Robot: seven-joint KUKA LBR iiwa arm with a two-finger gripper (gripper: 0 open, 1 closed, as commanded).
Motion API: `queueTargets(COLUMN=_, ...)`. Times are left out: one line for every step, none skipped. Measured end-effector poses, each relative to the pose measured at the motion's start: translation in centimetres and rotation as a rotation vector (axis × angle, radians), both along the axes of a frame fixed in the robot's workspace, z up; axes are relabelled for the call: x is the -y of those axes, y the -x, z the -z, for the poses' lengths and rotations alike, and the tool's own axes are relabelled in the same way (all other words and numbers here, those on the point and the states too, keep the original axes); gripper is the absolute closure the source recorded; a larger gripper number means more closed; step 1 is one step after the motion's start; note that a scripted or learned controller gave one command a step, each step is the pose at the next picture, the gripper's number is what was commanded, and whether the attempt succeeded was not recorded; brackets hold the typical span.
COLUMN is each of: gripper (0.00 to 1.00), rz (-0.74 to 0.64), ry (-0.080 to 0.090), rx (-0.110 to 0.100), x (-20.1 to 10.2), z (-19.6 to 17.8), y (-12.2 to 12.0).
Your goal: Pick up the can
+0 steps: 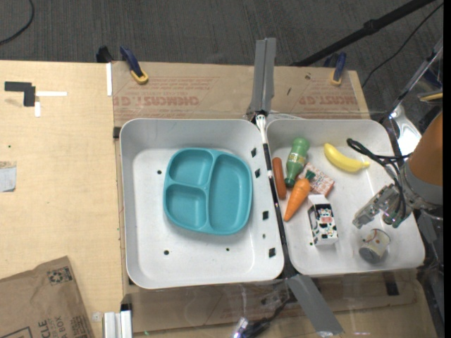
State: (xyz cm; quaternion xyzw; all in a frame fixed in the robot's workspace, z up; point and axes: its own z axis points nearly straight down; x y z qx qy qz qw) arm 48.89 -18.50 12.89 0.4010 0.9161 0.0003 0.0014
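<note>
One fixed camera, mounted above the light wooden bench (pixel 56 189), angled downward at a slant. Both shallow white plastic bins (pixel 134 210) are framed whole at mid distance. Dark grey carpeted floor (pixel 176 13) is included along the top edge.

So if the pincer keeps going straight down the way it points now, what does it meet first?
Most likely the can, lying just below the pincer in the right bin. Depth is unclear from this slanted view, so it could reach the bin floor beside it.

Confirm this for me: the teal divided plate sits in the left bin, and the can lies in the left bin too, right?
Not quite. The camera view shows the teal divided plate in the left bin, but the can lies in the right bin, near its front right corner.
</note>
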Motion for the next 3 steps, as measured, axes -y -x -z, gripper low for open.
queueTargets(gripper=1.0, rz=0.224, ry=0.001, rx=-0.001, x=-1.8, z=-13.2, y=0.8)
queueTargets(gripper=0.0, rz=0.225, ry=0.001, rx=-0.001, x=-1.8, z=-13.3, y=0.8)
queueTargets(gripper=0.0, rz=0.3, ry=-0.001, rx=-0.003, x=3.2, z=3.8, y=0.6)
